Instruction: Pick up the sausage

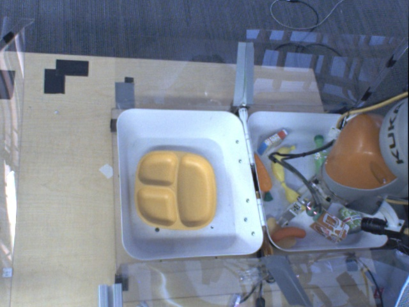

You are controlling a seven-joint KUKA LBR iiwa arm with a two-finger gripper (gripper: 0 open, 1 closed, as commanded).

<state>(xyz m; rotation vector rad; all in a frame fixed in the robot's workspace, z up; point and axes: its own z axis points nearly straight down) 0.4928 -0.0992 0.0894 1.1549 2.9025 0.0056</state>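
1. The sausage (288, 234) lies at the near-left corner of the right bin (300, 117), close to its wall.
2. The gripper (301, 208) hangs just above it; whether it is wide or narrow cannot be told.
3. Risk: the wall and a packet (327, 226) beside it may block a clean grasp.
4. A wooden bench (64, 171) bears both bins; the left bin (128, 171) holds a yellow tray (177, 188). Grey carpet (160, 11) lies beyond.
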